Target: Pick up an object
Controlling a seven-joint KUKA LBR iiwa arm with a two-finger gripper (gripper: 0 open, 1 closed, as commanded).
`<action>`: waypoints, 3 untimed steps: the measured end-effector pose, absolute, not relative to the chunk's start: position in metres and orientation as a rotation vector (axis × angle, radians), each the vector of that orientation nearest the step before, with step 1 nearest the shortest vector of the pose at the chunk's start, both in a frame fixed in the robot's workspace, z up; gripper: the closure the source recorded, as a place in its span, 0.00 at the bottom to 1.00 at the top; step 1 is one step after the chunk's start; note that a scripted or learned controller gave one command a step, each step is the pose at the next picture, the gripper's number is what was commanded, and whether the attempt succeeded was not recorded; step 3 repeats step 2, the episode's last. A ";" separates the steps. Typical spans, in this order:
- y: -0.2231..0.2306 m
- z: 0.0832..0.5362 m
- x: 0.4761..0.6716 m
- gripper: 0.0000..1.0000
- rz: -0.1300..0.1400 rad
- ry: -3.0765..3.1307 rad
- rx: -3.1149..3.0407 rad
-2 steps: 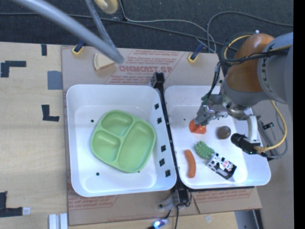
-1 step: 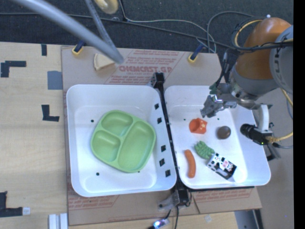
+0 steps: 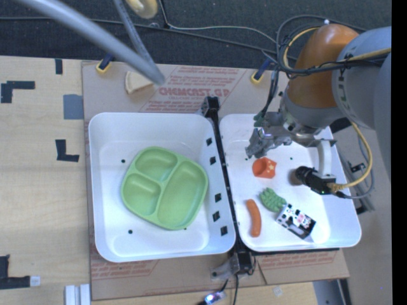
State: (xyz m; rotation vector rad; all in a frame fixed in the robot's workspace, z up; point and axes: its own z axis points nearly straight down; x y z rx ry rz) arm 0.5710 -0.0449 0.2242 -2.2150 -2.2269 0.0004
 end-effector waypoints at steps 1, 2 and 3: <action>0.011 0.214 0.568 1.00 0.002 -2.227 -2.212; 0.061 0.206 0.562 1.00 0.002 -2.227 -2.213; 0.061 0.206 0.562 1.00 0.002 -2.227 -2.213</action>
